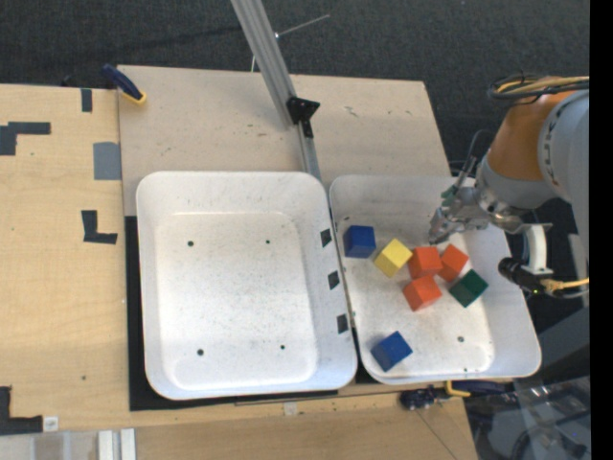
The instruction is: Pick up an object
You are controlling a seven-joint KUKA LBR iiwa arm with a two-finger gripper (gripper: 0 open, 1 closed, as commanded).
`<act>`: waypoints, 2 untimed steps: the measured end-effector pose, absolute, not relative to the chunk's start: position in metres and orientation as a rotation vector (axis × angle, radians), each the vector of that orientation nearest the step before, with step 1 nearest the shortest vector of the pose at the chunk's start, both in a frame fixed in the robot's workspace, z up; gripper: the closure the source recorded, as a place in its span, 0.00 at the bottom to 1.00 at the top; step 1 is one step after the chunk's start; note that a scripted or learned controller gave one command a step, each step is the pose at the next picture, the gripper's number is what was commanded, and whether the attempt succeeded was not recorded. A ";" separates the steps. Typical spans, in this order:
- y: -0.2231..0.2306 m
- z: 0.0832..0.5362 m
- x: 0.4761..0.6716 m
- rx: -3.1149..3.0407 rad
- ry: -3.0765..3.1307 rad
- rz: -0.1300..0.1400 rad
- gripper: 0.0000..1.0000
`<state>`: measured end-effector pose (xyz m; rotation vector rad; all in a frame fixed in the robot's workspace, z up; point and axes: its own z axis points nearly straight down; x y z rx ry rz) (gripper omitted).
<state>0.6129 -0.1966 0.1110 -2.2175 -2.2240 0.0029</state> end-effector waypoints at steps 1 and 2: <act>-0.188 0.160 0.608 -2.221 -2.226 -0.003 1.00; -0.178 0.217 0.613 -2.221 -2.228 -0.005 1.00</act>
